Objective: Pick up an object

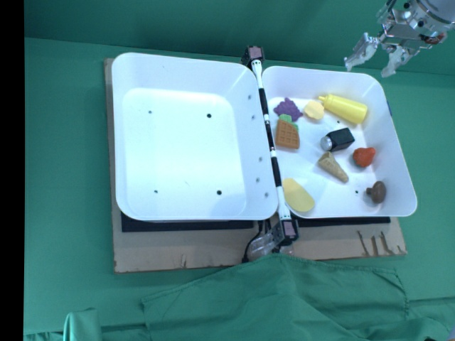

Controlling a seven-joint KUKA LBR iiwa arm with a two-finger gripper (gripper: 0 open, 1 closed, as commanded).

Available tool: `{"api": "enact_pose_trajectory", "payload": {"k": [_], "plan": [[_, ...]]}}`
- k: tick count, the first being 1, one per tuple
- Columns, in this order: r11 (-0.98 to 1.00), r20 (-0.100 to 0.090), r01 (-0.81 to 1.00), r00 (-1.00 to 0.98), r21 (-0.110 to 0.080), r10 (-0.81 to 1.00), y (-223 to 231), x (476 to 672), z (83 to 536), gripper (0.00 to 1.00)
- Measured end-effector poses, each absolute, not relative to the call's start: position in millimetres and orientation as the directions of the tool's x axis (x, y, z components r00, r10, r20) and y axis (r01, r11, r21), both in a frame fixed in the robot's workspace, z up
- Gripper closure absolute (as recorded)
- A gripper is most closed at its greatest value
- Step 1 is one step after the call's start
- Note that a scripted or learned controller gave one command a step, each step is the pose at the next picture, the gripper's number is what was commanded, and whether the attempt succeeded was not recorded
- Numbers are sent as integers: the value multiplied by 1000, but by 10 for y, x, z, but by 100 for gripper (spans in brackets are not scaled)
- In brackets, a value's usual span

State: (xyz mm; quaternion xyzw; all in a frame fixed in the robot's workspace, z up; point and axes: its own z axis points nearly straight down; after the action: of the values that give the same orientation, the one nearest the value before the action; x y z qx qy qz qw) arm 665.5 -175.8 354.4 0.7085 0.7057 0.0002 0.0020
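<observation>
- The end effector hangs above the far right corner of the right bin, just outside its rim, fingers spread apart and holding nothing.
- The left bin has a bare white floor; a black-and-white divider rod runs between the two bins.
- All the toy items lie in the right bin: a yellow squeeze bottle near the far rim, a purple grape bunch, a small yellow round piece, a pineapple, a black-and-silver cylinder, an ice-cream cone, a red strawberry-like piece, a brown mushroom-like piece and a pale yellow oval at the near rim.
- Items sit mostly apart, with white floor between them.
- Green cloth covers the surface around the bins.
</observation>
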Motion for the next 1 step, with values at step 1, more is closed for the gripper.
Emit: {"api": "enact_pose_trajectory", "payload": {"k": [1], "plan": [[-5,-1,1000,5,-6,1000,-1815,6607,2534,0]]}}
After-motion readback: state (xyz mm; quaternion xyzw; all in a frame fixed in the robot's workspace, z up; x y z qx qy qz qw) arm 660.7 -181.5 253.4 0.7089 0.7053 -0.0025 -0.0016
